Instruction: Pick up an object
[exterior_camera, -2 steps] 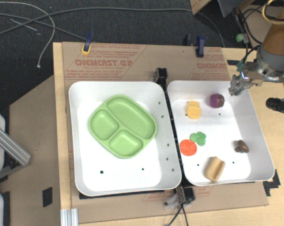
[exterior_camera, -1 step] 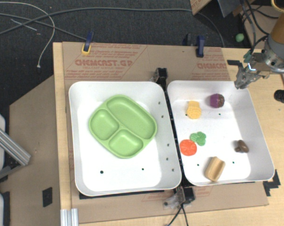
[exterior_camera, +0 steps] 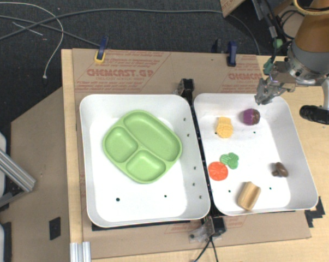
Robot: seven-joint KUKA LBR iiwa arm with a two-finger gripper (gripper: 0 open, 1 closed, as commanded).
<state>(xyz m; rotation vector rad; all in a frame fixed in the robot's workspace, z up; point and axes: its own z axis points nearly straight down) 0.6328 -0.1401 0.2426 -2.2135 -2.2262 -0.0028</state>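
- Two white bins side by side on the bench. Left bin (exterior_camera: 93, 190) carries a green divided plate (exterior_camera: 142, 146), three wells, lying flat; it reads as a drop-off place rather than a thing to grasp.
- Right bin (exterior_camera: 300, 162) holds the loose pickables, spread well apart from each other, which leaves room around each one.
- Items there: purple round piece, plum or grape by the look (exterior_camera: 250, 116), near the far edge; yellow toy, maybe corn (exterior_camera: 224, 127), just left of it; green leafy piece (exterior_camera: 229, 159) touching or just beside an orange-red tomato-like disc (exterior_camera: 218, 171); tan cylinder, bread or cork-like (exterior_camera: 249, 195), near the front; small brown lump (exterior_camera: 279, 170) toward the right wall.
- Gripper (exterior_camera: 264, 95) hangs over the far rim of the right bin, just up-right of the purple piece and apart from it. Tip is dark and small; whether it is spread or closed I cannot tell. Nothing seen pinched in it.
- Judgement: the purple piece is the likeliest target, being nearest. Pick not yet made. Its round shape may roll away under a closing grasp.
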